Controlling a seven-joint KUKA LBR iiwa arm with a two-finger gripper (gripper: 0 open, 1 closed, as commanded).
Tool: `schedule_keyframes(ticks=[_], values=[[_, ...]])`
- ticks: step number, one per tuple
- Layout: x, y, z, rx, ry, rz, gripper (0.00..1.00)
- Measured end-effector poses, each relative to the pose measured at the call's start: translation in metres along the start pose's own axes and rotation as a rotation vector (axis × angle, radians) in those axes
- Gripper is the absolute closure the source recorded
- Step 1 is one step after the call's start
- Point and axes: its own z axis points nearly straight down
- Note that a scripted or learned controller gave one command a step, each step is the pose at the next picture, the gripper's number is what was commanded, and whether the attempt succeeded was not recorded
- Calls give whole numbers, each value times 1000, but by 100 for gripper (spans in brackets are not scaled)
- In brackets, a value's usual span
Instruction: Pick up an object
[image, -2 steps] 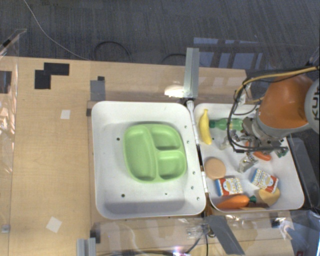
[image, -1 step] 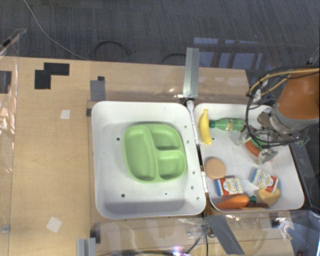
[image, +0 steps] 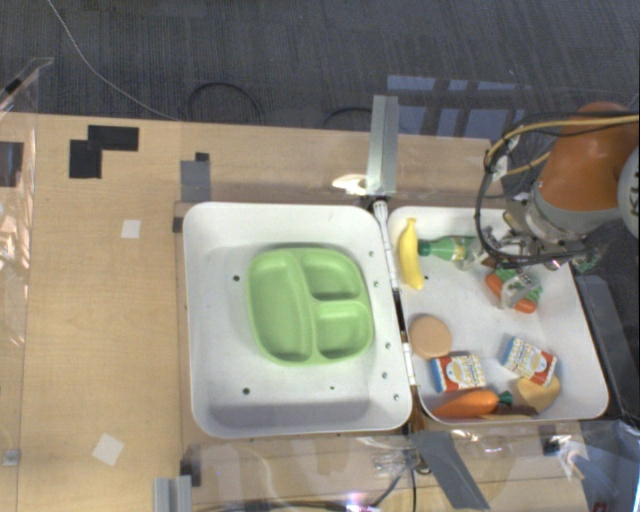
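Jaws (image: 522, 268) over orange-green packet (image: 515, 290), right bin (image: 590, 340).

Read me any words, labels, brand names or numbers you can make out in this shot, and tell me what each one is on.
No text can be read.
Two small cartons in the right bin, the left carton and the right carton, carry printed fronts, too small and blurred to read.
The small package below the claw has a label, also unreadable.
The green bottle shows no legible label.
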Motion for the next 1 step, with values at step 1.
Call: schedule_keyframes(ticks=[1], values=[[21,41,-1,10,-14,-136,0]])
